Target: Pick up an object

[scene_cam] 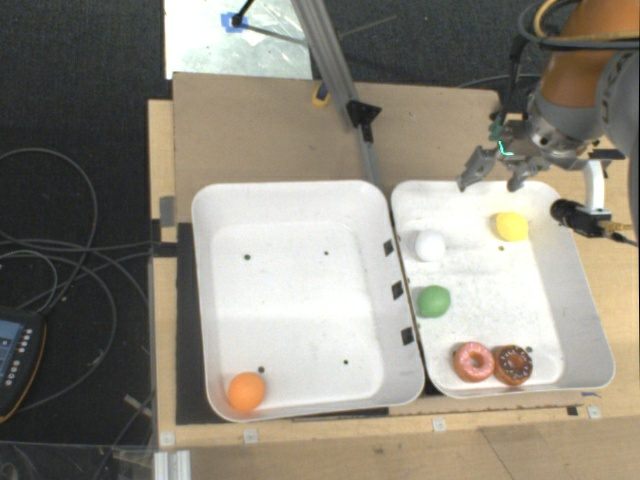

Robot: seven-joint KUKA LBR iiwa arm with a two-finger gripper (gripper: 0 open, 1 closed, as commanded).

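Note:
My gripper [496, 177] hangs over the far edge of the right bin [575, 298], its two dark fingers spread apart with nothing between them. A yellow lemon-like object [511, 227] lies just below and to the right of the fingers. A white ball [429, 246] rests near the bin's left wall, and a green ball [433, 301] lies in front of it. A pink-frosted donut [473, 361] and a chocolate donut [514, 365] sit side by side at the near edge. An orange ball [245, 392] lies in the near-left corner of the left bin [290, 268].
A grey metal pole [330, 58] slants from the top down to the gap between the bins. Brown board [290, 133] lies behind the bins. Cables and a handheld pendant [15, 353] lie on the dark floor at the left.

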